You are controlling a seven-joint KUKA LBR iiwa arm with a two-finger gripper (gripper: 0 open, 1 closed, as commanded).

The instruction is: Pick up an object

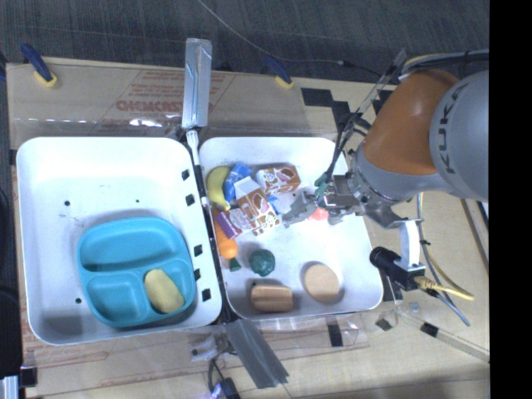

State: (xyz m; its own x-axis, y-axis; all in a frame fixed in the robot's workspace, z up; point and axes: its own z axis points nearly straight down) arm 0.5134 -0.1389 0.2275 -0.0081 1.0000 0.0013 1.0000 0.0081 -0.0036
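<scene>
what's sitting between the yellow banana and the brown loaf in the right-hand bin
In the camera view, between the banana and the loaf lie a red-and-white snack packet, an orange piece and a dark green ball.

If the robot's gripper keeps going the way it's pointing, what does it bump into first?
Probably the snack packets. The gripper points left across the right bin, and they lie just ahead of it. Its height is hard to judge, so it might pass over them.
</scene>
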